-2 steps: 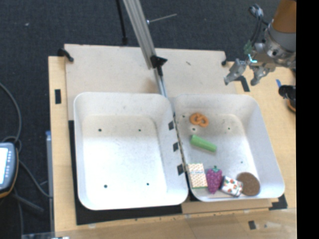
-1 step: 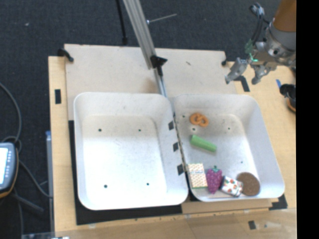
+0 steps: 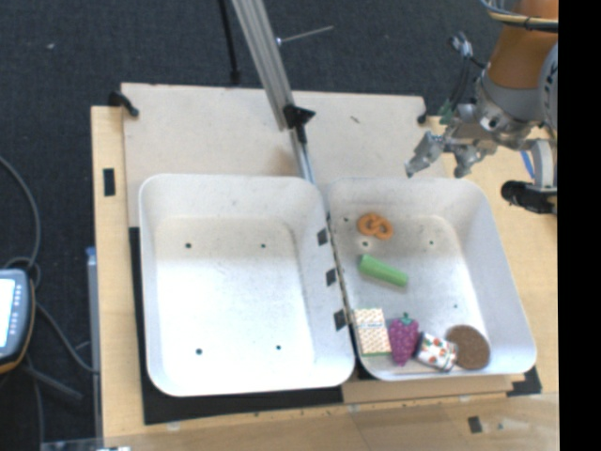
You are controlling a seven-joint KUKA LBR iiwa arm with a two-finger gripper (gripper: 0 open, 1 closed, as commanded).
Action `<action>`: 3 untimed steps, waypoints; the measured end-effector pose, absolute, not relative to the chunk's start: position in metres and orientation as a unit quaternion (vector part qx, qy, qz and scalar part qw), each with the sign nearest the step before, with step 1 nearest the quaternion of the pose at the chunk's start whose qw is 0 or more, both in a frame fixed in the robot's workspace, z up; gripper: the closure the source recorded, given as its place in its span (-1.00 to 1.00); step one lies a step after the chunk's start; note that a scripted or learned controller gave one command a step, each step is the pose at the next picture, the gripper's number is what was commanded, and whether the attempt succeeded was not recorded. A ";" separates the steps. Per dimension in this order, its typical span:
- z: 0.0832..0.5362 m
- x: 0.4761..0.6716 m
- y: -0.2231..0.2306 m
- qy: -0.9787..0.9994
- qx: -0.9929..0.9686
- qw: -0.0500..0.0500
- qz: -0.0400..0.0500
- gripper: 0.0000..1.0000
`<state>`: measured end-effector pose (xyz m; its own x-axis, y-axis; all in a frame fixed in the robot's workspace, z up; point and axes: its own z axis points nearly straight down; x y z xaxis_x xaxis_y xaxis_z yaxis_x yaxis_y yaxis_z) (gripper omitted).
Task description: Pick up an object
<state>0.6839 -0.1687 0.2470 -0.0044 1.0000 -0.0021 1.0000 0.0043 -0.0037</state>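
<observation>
Hovering claw (image 3: 441,161) at approx 1 o'clock, over the tabletop (image 3: 216,130) just past the right bin's (image 3: 502,271) far rim.
Fingers spread apart, nothing betw. them, touching nothing. Right bin holds: orange pretzel (image 3: 376,225) near its far wall; green block (image 3: 383,271) mid-bin; along its 6 o'clock edge a cracker box (image 3: 371,331), purple grapes (image 3: 404,338), small patterned can (image 3: 436,351), brown cookie (image 3: 468,346).
</observation>
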 end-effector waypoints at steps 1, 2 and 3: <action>0.200 0.680 -0.163 -0.709 -0.705 0.000 0.002 -1.00; 0.137 0.677 -0.162 -0.709 -0.705 0.001 0.002 -1.00; 0.153 0.680 -0.162 -0.709 -0.705 -0.004 -0.001 1.00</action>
<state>0.6797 -0.1623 0.1533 -0.0055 1.0000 -0.0038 1.0000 0.0055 0.0062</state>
